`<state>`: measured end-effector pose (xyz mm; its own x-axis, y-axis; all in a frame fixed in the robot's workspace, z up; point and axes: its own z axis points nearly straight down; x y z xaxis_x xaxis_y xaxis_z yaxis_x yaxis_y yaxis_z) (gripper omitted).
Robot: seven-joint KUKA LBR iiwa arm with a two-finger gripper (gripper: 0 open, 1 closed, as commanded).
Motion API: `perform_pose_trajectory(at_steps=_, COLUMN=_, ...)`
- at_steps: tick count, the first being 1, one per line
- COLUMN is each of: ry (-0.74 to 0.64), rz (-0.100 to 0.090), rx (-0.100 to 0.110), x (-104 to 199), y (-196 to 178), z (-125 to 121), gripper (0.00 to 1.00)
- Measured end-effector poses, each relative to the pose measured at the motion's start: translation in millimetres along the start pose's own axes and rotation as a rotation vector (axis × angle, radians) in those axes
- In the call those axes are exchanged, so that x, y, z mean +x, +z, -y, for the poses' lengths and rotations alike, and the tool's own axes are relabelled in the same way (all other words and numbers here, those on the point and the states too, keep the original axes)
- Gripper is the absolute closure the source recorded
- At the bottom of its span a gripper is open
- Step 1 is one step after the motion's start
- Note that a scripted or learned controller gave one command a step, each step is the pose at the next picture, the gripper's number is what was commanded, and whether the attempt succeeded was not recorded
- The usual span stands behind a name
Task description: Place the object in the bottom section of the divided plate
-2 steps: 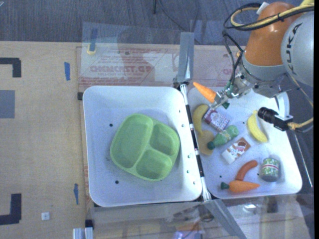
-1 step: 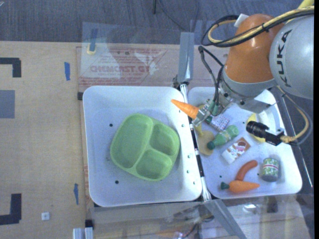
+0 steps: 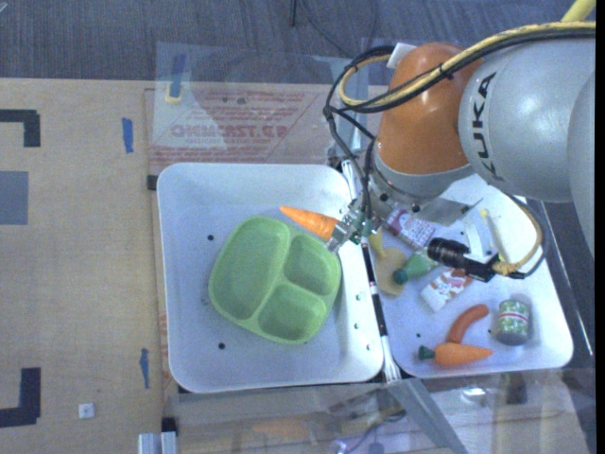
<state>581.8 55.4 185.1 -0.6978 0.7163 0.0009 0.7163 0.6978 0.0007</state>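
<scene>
Camera view: I have the carrot (image 3: 309, 220) pinched by its thick end in the gripper (image 3: 344, 231), over the left bin (image 3: 189, 348) at the plate's (image 3: 274, 278) one o'clock rim. Its tip points toward ten o'clock, and it seems to hang just above the plate's upper edge, not resting in any section. So I judge the carry is under way and the drop is still to come.

Next, as I read it, I must shift the carrot toward six o'clock, past the two upper sections, to the bottom section (image 3: 288, 312), then lower and let go.

The arm (image 3: 492, 112) comes in from three o'clock, its orange band above the wrist over the bins' shared wall, wrist bent down and leftward. In the right bin (image 3: 558, 348) lie another carrot (image 3: 461, 354) and small items.
</scene>
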Motion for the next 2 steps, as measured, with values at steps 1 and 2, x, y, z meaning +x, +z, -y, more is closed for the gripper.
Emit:
perform_pose_trajectory(at_steps=1, ry=-0.003, rz=0.000, rx=0.000, x=38.5, y=35.9, z=-35.6, gripper=1.00)
perform_pose_trajectory(at_steps=2, ry=-0.002, rz=0.000, rx=0.000, x=37.9, y=35.7, z=-35.4, gripper=0.00)
